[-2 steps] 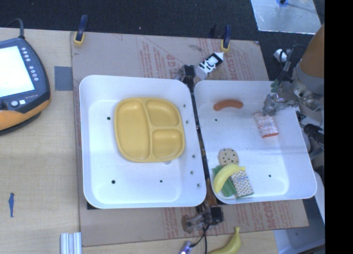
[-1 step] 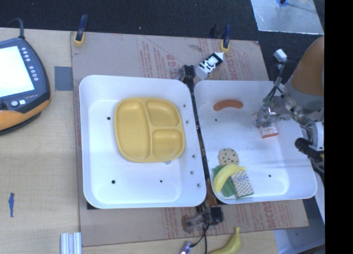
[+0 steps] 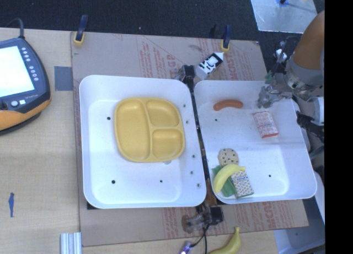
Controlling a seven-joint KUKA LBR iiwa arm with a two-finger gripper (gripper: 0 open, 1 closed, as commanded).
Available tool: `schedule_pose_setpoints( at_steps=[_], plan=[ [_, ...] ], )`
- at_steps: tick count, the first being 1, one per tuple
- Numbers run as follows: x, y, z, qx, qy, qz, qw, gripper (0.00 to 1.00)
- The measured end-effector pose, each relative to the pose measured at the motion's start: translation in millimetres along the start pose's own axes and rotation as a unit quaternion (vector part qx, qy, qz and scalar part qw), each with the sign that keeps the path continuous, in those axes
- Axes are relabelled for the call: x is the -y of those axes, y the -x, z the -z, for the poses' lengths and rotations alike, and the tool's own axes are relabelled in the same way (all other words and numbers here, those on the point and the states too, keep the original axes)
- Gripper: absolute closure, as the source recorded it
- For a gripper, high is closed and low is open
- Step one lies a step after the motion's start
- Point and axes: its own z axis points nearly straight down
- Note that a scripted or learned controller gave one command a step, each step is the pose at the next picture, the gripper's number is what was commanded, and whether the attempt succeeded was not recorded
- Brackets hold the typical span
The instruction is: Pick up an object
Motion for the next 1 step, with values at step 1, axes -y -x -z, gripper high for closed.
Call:
schedule_pose_setpoints(
  at_steps=[1],
  plan=[
    [16.8,-0.2,11.8,-0.001,-0.001,-0.001,1.0,0.0]
  ],
)
